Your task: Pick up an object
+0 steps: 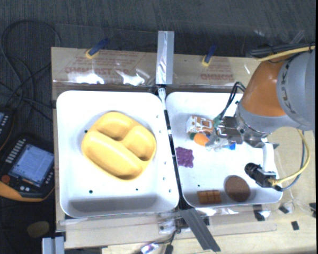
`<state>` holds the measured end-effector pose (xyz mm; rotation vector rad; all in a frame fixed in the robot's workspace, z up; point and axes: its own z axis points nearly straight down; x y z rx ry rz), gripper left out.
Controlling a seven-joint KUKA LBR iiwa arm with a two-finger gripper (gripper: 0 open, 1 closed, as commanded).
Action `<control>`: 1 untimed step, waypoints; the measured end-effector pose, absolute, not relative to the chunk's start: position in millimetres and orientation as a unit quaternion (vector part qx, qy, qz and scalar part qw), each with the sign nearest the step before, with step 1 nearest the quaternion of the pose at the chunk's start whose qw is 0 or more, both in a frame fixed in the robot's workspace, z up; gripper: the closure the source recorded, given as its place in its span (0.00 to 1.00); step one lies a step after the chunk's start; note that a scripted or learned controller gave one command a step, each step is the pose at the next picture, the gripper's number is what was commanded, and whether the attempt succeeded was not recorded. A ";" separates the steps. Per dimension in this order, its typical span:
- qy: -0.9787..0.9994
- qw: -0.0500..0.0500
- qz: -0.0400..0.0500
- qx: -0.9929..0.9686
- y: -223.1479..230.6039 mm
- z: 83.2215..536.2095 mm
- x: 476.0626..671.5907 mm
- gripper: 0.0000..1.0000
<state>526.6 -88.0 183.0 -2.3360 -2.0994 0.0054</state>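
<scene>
While the arm point(278, 97) bends low over the right bin point(222, 192), its pincer point(218, 136) (grip state indiscernible) nears an orange ball point(200, 139).

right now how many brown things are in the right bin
2: a round brown object near the front edge of the right bin, and a flat brown block just to its left along the same edge. The arm's wrist covers part of the bin, so more could be hidden.

Two handheld control pendants point(22, 165) lie on the dark floor at nine o'clock, black cables point(21, 62) looping above them. Blue-and-yellow clamps point(97, 47) pin clear plastic sheeting point(111, 67) at twelve o'clock.
</scene>
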 end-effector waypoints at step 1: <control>-0.668 0.000 0.002 -0.744 -88.2 182.9 526.4 0.00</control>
